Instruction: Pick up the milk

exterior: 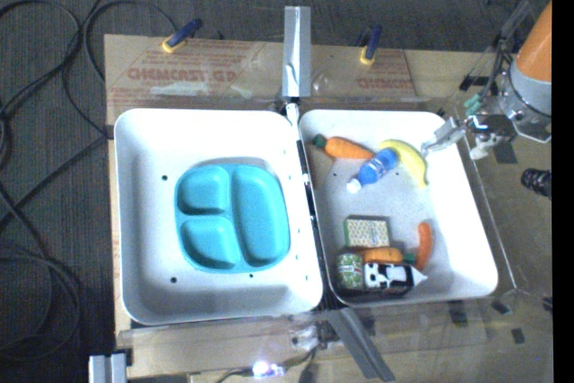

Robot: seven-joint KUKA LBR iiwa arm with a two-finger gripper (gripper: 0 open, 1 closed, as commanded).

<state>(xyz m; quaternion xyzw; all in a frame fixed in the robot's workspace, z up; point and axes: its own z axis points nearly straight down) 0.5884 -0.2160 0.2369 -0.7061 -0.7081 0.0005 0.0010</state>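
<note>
Gripper (446,136) of our grey arm hovers over the right white bin's (480,233) far right corner, beside a yellow banana (408,159); we cannot tell its state. Our black-and-white cow-patterned milk carton (391,278) lies on its side by the near wall.

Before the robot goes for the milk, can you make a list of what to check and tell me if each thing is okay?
1. Milk in sight: ok. The milk carton lies at the near edge of the right bin.
2. Room around the milk: not ok. A green box and a small carrot crowd it.
3. Gripper above the milk: not ok. It hovers at the bin's far right corner, near the banana.
4. Gripper holding nothing: ok.
5. Fingers open: cannot tell.
</note>
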